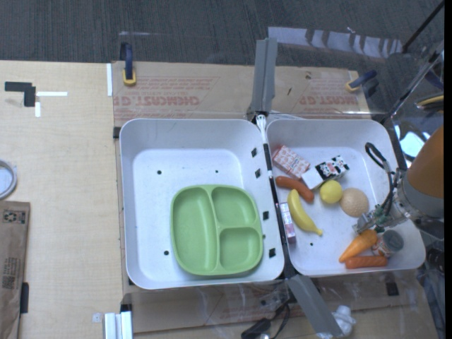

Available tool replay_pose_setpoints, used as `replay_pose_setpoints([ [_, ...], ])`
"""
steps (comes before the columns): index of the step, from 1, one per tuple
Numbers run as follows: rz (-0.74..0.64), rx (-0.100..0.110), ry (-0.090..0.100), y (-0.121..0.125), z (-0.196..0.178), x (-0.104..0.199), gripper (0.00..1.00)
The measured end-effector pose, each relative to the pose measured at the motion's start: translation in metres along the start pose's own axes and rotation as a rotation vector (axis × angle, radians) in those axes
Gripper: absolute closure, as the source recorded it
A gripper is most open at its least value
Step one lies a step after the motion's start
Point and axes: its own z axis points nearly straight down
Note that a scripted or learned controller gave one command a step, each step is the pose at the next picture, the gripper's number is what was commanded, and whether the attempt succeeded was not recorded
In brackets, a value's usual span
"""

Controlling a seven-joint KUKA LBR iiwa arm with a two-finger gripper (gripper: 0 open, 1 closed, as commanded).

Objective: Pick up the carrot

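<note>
The carrot (359,246) is orange and tapered, lying at a slant near the front right corner of the right bin (332,128). A longer orange-red piece (366,262) lies just in front of it. My gripper (374,222) hangs low over the bin, right above the carrot's thick end and close to it. Whether it touches the carrot is unclear. The arm's orange band (431,169) shows at the right edge.
The right bin also holds a tan ball (354,202), a lemon (330,191), a banana (302,214), a red sausage (293,185), a pink packet (290,160) and a black-and-white toy (332,168). A green divided plate (215,229) lies in the left bin (183,127).
</note>
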Motion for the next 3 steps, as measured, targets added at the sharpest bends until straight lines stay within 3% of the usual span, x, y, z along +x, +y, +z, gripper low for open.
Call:
replay_pose_setpoints([
  [1, 0.003, -0.001, 0.0, 0.001, -0.009, 0.0, 1.0],
  [2, -0.014, 0.001, -0.002, 0.023, -0.085, 0.072, 1.0],
  [3, -0.014, 0.002, -0.002, 0.024, -0.093, 0.071, 1.0],
])
